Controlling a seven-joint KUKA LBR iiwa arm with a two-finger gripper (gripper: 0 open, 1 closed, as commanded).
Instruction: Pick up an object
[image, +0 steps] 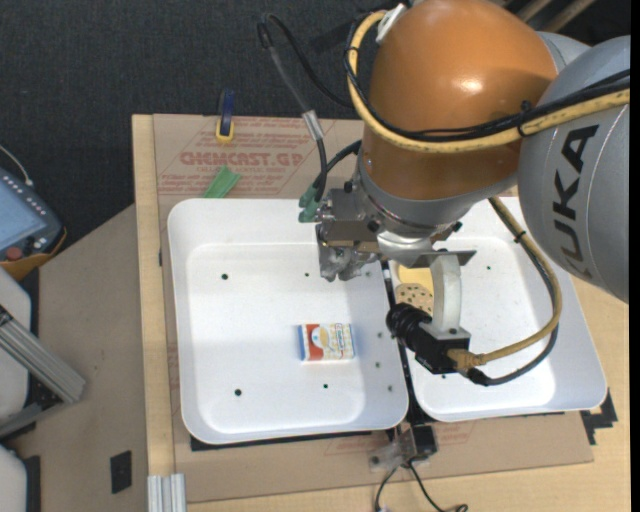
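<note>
Because the small flat rectangular box with a white, blue and orange printed face (326, 342) lies in the left shallow white plastic bin (200, 300) toward its five o'clock corner, while the grey metal two-finger hand (345, 262) hangs near that bin's one o'clock edge, well apart from the box, you have a gap to close before any grasp. You cannot tell whether the hand is spread or closed; the big orange-banded grey arm (450, 110) and its cabling crowd it. The likely trouble: the box is low and flat, so the fingers may skid over its top or push it toward the bin wall instead of catching its sides. Watch also the yellow-sheathed cable (520, 345) looping over the right white bin (560, 330) at four o'clock, which may drag or snag on the rim between the bins. A tan perforated disc-like object (412, 292) lies partly hidden beneath the wrist.
</note>
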